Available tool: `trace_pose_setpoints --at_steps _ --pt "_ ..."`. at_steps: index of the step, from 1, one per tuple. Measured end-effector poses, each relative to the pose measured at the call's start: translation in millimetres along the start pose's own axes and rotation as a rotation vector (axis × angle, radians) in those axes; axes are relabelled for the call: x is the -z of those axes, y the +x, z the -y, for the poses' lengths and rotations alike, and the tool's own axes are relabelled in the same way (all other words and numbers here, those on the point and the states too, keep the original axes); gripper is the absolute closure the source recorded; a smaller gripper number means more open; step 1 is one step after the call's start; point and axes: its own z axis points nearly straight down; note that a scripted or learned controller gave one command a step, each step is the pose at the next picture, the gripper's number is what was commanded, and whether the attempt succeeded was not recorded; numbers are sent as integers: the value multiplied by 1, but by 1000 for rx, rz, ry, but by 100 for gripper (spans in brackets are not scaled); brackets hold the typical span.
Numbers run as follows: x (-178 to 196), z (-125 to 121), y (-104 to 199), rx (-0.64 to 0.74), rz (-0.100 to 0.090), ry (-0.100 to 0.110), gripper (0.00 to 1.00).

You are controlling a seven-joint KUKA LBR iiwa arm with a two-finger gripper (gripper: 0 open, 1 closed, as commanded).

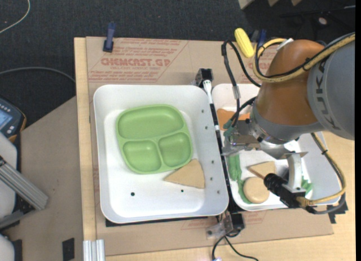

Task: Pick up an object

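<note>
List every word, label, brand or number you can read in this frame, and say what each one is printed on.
"CHEMCAST G.P" in red, on the brown board under the bins; the last letters are uncertain.
Smaller red lines above and below that name: too small and blurred to read.
"KUK", the visible start of a brand name in dark letters on the grey arm; the rest is cut off.
Faint red print on the board's front edge: unreadable.

Beneath my glossy orange band [290, 82], the smooth white plastic bins [107, 141] look faintly shiny, the green divided plate [153, 137] is matt plastic, and the bench [141, 57] is printed brown cardboard.
</note>
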Motion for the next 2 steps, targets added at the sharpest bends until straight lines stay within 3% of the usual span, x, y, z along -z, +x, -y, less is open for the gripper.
trace_pose_setpoints --at_steps 1,2 --pt "117 -2 18 -3 -1 -11 100" --pt "38 2 -12 -11 3 13 100"
